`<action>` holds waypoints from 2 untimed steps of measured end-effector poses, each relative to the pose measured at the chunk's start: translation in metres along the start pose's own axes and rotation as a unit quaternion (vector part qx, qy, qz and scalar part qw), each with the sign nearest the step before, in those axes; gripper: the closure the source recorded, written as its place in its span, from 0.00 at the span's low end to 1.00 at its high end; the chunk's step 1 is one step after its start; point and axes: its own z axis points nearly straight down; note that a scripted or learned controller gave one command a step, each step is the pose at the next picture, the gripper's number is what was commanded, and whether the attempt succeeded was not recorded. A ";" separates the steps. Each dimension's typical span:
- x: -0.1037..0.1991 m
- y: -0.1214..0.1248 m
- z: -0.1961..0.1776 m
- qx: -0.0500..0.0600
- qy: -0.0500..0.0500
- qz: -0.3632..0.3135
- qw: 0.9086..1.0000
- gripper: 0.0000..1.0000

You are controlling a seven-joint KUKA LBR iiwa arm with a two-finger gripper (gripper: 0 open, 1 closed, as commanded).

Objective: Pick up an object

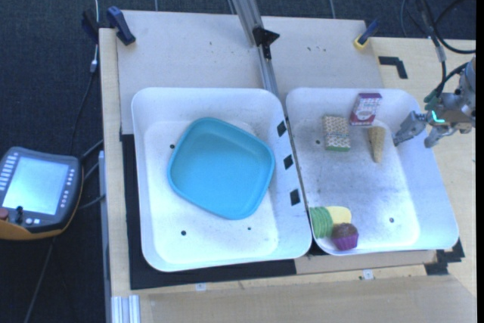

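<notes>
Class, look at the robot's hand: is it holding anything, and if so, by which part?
Nothing is held. The hand hangs open over the right bin's edge, apart from the cone.

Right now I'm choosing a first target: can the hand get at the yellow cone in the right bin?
Probably yes. The hand sits at the right bin's right rim, the yellow cone lies just left of it, nothing between them.

Gripper (420,134) open over right bin's (423,234) edge — blue plate (221,167) in left bin (151,163).

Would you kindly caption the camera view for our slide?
Gripper open over the right bin's edge, near a cone; blue plate in left bin.
</notes>
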 end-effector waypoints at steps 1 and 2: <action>0.000 0.000 0.000 0.000 0.000 0.000 1.000 0.00; 0.010 0.000 0.056 0.002 0.001 0.000 1.000 0.00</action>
